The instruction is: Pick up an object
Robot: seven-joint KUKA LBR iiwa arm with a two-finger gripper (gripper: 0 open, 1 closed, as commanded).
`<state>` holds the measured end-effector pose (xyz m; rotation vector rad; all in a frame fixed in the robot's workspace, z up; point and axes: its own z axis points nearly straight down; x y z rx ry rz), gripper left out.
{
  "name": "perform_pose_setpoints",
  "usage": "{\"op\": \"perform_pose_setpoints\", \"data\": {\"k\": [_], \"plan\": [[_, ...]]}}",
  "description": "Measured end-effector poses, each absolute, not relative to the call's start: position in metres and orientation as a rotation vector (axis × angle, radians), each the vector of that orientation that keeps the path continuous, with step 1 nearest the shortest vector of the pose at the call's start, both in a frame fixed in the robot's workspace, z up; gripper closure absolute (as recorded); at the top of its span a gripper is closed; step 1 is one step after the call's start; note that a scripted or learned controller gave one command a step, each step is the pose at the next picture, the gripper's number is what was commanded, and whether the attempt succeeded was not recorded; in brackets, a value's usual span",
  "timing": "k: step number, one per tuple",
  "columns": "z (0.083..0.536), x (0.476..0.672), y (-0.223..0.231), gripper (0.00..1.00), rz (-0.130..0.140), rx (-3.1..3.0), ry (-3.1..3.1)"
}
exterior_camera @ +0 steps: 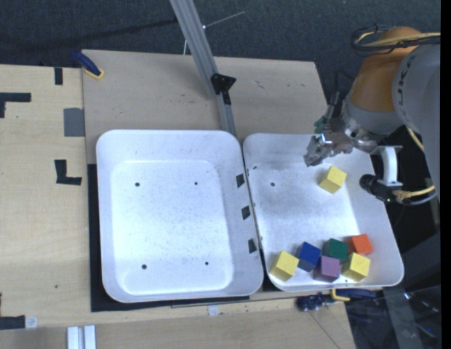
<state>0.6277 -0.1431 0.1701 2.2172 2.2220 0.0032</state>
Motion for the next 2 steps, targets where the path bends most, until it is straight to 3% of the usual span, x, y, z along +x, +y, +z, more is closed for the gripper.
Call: {"op": "perform_pose_setpoints", "data": {"k": [2], "plan": [[0.265, 0.623, -0.146, 1.00, 0.003, 2.217, 2.221]]}}
